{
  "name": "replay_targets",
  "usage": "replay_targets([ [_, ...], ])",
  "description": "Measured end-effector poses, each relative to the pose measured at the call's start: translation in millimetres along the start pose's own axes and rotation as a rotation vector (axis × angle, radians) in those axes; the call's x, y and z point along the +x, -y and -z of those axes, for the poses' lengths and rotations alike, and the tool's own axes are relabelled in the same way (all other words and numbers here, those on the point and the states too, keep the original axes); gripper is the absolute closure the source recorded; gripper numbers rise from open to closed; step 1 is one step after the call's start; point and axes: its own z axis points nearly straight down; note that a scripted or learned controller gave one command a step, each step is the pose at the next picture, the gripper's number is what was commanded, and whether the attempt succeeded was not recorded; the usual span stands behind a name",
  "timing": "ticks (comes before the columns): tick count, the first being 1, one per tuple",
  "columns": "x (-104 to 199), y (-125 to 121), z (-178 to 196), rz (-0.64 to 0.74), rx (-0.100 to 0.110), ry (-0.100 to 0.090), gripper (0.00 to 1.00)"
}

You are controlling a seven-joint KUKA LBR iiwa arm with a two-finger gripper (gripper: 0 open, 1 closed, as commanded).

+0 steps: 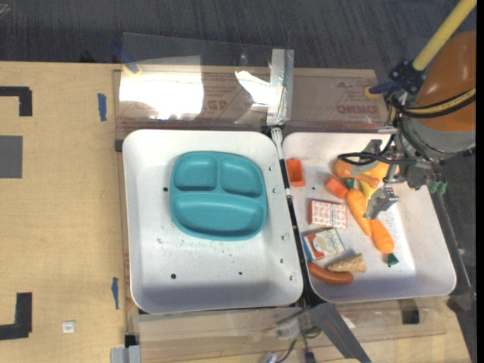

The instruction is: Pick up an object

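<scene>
Hand [382, 200] hovers low over the right shallow white bin [439, 267], its finger state impossible to tell, just above a long orange toy carrot [372, 224]. Left white bin [144, 255] carries a teal sectioned plastic plate [218, 195]. Both bins sit on a pale wooden counter [57, 225]; dark carpet [227, 10] lies beyond.

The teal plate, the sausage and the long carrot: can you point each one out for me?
Teal plate [219, 195], camera view, on the ridge between its compartments.
Sausage [330, 276], camera view, on the middle of its red length.
Long carrot [372, 224], camera view, on the middle of its orange body.
</scene>
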Motion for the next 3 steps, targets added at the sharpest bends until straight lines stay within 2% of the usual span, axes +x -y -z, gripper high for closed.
replay_targets([
  [1, -51.3, 16.8, -110.3, 0.137, 0.001, 0.003, 0.0],
  [2, -0.1, 48.7, -118.2, 0.184, 0.002, 0.006, 0.0],
  [3, -5.5, 46.6, -105.3, 0.188, 0.006, 0.021, 1.0],
])
